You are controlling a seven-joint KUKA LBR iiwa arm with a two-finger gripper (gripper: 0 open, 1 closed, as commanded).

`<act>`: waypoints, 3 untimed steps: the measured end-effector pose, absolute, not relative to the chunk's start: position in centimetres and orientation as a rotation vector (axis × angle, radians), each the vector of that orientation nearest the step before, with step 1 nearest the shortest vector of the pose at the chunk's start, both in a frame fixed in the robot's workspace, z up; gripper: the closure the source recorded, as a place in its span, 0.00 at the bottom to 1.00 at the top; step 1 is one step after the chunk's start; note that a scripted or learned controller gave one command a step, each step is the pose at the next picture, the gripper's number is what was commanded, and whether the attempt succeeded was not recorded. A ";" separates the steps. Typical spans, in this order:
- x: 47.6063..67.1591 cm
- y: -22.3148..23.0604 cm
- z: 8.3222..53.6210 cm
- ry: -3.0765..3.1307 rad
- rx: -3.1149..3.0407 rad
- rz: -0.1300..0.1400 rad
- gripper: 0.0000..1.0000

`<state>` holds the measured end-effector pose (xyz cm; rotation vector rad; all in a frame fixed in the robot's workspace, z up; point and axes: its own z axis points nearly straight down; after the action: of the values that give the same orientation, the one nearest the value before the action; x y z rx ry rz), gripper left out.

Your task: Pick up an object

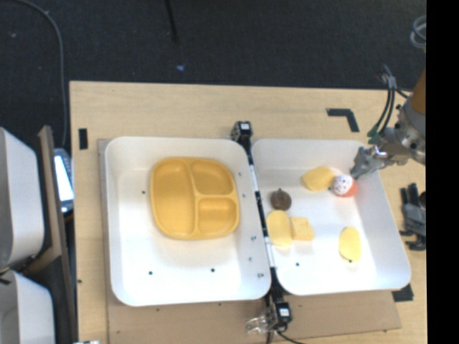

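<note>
The small round white-and-orange toy lies in the right-hand white bin, near that bin's far right corner, and it sits just at the tip of the claw. From the claw it lies down and to the left in the camera view, so close that the two look to be touching or nearly so. Whether the claw has any grip on it cannot be told: the tip is a grey blur against the bin wall, and how far it stands open is not visible.

Just beside the toy, further left, is a pale yellow rounded lump. Beyond that, toward the divider, lie a small dark brown disc, a pale yellow oval piece touching a yellow blocky piece, and, nearer the front right, a yellow egg-shaped piece. The left-hand white bin carries a yellow-orange sectioned plastic plate. Both bins rest on the light wooden table.

My guess is the toy is the target, being nearest.
</note>
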<state>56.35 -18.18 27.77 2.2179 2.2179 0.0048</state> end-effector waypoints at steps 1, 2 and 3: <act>57.4 -14.0 27.6 2.225 2.218 0.002 1.00; 58.7 -8.9 27.8 2.226 2.217 0.002 1.00; 59.7 -4.8 26.6 2.225 2.219 0.000 1.00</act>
<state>59.66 -4.83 26.61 2.2186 2.2246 0.0001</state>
